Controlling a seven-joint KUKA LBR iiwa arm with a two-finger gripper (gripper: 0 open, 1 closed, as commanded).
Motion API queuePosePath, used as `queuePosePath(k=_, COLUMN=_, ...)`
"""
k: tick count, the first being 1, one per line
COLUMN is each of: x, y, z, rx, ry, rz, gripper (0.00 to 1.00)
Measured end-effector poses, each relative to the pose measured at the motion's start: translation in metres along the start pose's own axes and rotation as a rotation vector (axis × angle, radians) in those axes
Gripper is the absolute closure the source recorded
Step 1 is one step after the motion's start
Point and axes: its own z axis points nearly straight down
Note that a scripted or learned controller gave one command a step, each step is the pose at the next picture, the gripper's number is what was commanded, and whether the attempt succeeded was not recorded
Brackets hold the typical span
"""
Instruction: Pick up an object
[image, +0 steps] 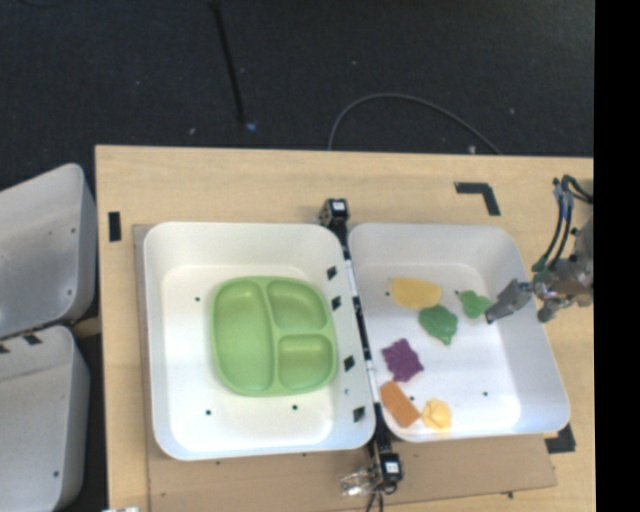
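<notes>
Objects lie scattered in the right bin (520, 400): yellow piece (415, 292), green pieces (438, 322), purple piece (401, 358), orange piece (399, 403); gripper (520, 297) hovers at its right rim, grasp impossible to tell.

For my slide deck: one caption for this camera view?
Gripper hovers at the right bin's edge near a small green piece; green tray fills the left bin.

Two bins (160, 330), one tray (272, 333), six pieces (438, 322)
</notes>
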Motion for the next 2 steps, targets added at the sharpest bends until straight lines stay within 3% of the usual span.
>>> queuePosePath(k=2, x=-0.004, y=-0.008, z=0.108, rx=0.004, ry=0.001, rz=0.002, gripper=0.0)
